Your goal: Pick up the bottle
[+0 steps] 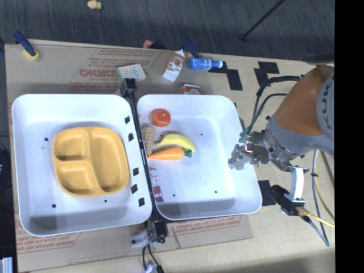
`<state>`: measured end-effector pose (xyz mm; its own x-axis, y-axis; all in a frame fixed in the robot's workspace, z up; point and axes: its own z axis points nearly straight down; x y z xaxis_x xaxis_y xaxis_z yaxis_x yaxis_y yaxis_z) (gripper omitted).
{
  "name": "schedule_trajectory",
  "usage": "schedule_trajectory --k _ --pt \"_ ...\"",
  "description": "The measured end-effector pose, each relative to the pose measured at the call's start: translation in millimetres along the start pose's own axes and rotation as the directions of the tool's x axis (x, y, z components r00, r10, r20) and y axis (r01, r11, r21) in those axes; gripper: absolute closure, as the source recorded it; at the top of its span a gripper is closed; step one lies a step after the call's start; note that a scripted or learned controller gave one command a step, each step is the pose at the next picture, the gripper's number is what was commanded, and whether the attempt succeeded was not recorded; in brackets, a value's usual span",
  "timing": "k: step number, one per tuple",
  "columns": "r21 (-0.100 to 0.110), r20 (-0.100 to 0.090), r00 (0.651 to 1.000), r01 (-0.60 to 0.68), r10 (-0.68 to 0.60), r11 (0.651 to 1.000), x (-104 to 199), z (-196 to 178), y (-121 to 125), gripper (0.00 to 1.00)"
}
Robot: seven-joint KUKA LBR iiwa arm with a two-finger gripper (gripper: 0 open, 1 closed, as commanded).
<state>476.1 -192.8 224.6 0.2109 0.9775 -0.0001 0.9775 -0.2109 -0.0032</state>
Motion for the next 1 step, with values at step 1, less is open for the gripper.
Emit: schedule_trajectory --k 1 --pt "0.001 -0.001 0.905 0.424 -0.424 0.905 13.8 33.7 -2.8 1.00"
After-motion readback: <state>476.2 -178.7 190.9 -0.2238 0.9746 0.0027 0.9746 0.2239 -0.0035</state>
